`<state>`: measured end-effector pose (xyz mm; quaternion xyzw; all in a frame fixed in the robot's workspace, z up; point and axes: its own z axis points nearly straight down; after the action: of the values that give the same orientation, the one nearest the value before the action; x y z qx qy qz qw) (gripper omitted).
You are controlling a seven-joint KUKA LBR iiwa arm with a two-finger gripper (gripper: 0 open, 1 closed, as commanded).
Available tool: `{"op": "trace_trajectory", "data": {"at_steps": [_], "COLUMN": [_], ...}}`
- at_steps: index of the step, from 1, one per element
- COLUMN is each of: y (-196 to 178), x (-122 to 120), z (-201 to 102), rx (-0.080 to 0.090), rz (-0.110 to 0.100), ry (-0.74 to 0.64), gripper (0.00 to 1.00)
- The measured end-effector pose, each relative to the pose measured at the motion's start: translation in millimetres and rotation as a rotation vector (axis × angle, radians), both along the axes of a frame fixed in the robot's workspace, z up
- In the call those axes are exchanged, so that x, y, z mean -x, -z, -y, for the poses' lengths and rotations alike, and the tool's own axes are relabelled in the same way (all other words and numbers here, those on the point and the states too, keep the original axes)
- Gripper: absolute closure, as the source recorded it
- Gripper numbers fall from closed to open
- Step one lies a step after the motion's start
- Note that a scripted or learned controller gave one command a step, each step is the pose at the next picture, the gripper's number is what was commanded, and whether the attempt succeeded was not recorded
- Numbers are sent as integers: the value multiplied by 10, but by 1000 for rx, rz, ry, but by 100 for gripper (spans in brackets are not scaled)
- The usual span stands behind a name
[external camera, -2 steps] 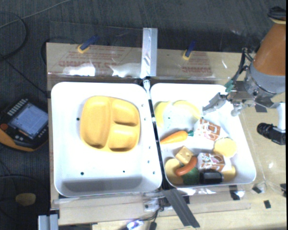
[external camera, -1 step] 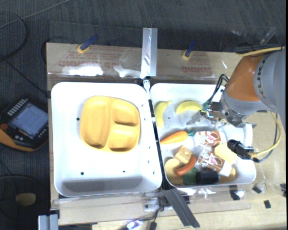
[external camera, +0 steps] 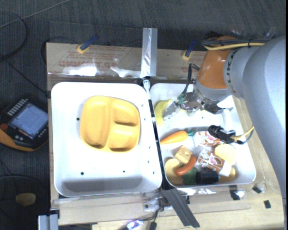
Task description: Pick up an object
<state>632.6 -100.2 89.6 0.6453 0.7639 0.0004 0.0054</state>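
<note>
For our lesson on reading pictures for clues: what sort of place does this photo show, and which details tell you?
Probably a robotics lab test bench. A grey robot arm reaches over two white bins holding a yellow tray and toy food like a carrot, with a handheld controller on the floor.

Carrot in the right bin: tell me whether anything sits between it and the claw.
Nothing visible does. The claw hangs near the yellow piece at the bin's far left; the carrot lies just nearer the camera, with bare bin floor between. The cluttered toys lie beyond the carrot.
</note>
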Motion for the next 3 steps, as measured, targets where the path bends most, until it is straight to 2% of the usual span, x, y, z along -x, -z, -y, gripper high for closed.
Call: {"op": "trace_trajectory", "data": {"at_steps": [1, 2, 3], "y": [-6, -105, -940], "x": [543, 530, -269], "z": [52, 44, -522], "rx": [-3, -5, -3], "rz": [2, 4, -10], "ry": [-74, -74, 59], "gripper": [0, 100, 100]}}
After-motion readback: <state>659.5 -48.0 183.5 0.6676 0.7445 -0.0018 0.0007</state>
